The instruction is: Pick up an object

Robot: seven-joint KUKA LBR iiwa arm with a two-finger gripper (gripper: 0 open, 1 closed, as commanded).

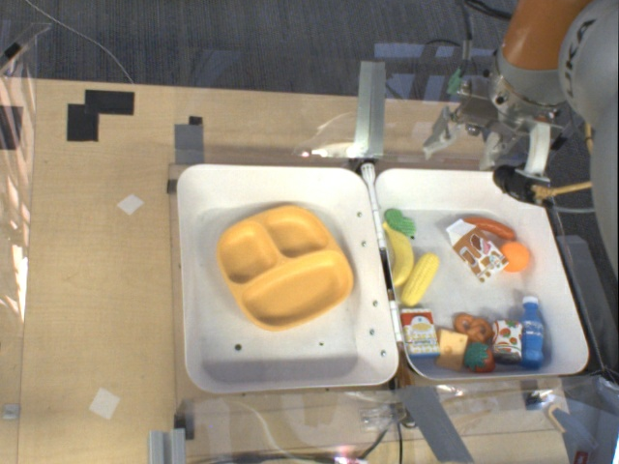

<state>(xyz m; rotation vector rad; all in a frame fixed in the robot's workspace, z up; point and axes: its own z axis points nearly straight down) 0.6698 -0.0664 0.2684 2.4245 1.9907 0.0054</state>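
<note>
The right bin (561, 288) holds several toy foods: a banana (397, 254), a corn cob (420, 276), a green piece (399, 222), a brown-and-white packet (477, 251), an orange ball (516, 256), a blue bottle (530, 332) and a red-white carton (419, 333). My gripper (484, 148) hangs above the far rim of this bin, behind all the items. Its fingers are spread open with nothing between them.
A yellow divided plate (283, 264) lies in the left bin (203, 356). A metal post (371, 114) stands behind the divider between the bins. Small items such as a pretzel (473, 325) and a can (506, 338) crowd the right bin's near edge.
</note>
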